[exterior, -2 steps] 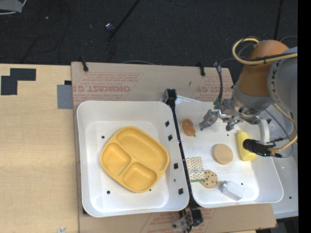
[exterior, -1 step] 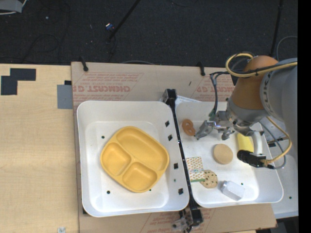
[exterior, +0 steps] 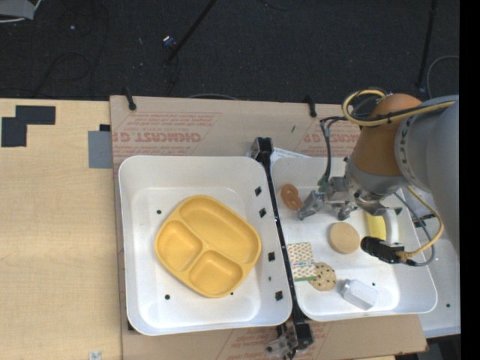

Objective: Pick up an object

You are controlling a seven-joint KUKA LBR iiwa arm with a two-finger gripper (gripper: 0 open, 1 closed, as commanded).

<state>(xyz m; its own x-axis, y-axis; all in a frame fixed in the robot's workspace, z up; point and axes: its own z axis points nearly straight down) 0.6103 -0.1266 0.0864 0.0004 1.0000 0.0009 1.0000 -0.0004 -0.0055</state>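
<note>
Gripper [exterior: 324,203] hangs over the right bin [exterior: 420,295], jaws spread around nothing, just beside the divider wall, tan disc [exterior: 344,238] near, yellow tray [exterior: 208,244] alone left.

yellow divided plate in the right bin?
No, the yellow divided plate lies in the left bin; the right bin holds small items such as a tan round disc.
</note>
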